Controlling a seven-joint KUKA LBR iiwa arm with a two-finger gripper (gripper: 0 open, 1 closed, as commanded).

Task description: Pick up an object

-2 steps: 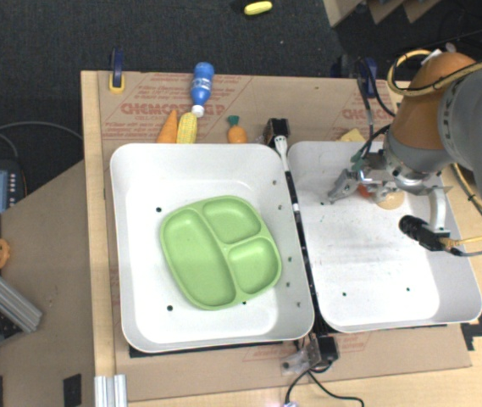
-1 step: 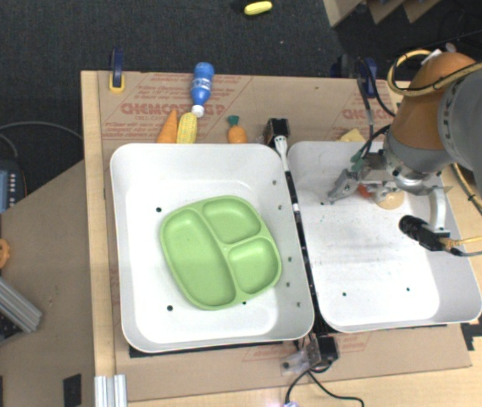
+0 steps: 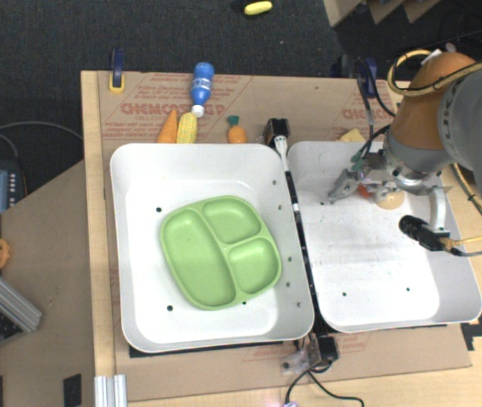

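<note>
The claw [image 3: 361, 181], whose grip I cannot tell, sits beside a small tan object [image 3: 387, 198], likely light and rounded, best pinched across its middle.

So the stuff there is to grab here: the left bin [image 3: 130, 253] holds a light green divided plate [image 3: 220, 251], lying flat and right side up, rotated a bit so its 3 compartments sit at an angle. It rests roughly in the middle of that bin's floor, apart from all 4 walls.

In the right bin [image 3: 410, 303], near the back, there's a small tan rounded object [image 3: 387, 198] with a bit of red [image 3: 366, 188] just beside it on its left. Both sit right under the arm's wrist and are partly covered, so I can't tell what they actually are or whether they're touching.
</note>
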